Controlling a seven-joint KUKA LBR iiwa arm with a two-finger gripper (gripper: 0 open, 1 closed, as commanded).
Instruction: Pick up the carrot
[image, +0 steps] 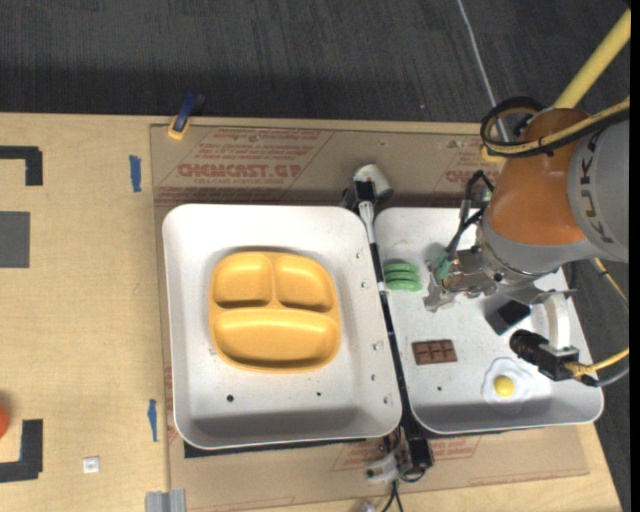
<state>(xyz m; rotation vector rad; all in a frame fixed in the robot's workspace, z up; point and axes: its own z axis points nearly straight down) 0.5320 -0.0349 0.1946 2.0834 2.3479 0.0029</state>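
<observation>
carrot: you cannot tell where it lies; the arm (535, 205) covers the far right part of the right bin (470, 415).
gripper (452, 285): you see it low over the right bin, just beside the green ridged piece (402, 276); you cannot tell whether it is spread or pressed together.
green ridged piece: close to that bin's left wall, toward its far end.
chocolate bar (434, 351): flat on the bin floor, below the gripper in your view.
fried egg (506, 384): near the bin's lower right corner.
left bin (190, 300): holds a yellow divided plate (272, 308) at its middle.
worktop (80, 300): carries both bins.
</observation>
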